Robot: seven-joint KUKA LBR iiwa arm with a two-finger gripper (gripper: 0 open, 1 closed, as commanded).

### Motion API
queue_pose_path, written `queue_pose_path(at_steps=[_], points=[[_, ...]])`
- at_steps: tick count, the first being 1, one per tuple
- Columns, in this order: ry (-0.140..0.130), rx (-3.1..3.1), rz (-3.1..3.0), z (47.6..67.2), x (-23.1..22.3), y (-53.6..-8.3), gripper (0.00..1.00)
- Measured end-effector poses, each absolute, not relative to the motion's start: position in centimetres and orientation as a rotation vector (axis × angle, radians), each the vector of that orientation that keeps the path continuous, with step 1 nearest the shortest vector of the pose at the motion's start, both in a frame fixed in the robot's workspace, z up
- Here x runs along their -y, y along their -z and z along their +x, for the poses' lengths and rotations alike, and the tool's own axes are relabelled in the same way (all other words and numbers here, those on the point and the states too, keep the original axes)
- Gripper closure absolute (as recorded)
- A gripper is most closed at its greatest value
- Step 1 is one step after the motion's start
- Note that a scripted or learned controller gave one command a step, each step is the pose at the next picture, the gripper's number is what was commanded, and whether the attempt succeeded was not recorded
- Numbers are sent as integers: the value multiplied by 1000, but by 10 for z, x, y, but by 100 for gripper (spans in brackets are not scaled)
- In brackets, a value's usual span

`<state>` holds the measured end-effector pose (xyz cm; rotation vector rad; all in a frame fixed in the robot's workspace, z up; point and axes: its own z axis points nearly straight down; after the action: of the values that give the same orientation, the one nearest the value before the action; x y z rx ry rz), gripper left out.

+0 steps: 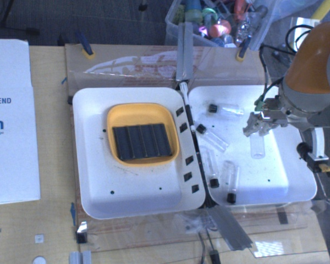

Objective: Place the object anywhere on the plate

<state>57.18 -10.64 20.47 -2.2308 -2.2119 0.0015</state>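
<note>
A yellow plate (116, 114) lies in the left bin (93, 169) with a dark ribbed block (142, 142) on it. Several clear vials with black caps lie in the right bin (280, 175): one at the back (229, 111), one near the divider (212, 139), one at the front (230, 176). My gripper (256, 126) hovers over the right bin's middle right. Another clear vial (257, 146) shows directly below the gripper; whether it is held or lying on the bin floor I cannot tell.
A black-studded divider (188, 147) separates the two bins. A clear box of colourful items (220, 10) stands behind the bins. A white cardboard box (8, 120) sits at the left. Cables (272, 65) run beside the arm.
</note>
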Motion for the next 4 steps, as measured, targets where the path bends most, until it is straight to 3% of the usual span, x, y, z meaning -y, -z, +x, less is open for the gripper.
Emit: queue_pose_path(at_steps=[1,2,3,4], points=[[-1,2212,-2231,572,106,-205,0],[0,2289,-2156,613,158,-221,0],[2,2621,-1744,668,211,-233,0],[2,2870,-1298,669,212,-247,0]])
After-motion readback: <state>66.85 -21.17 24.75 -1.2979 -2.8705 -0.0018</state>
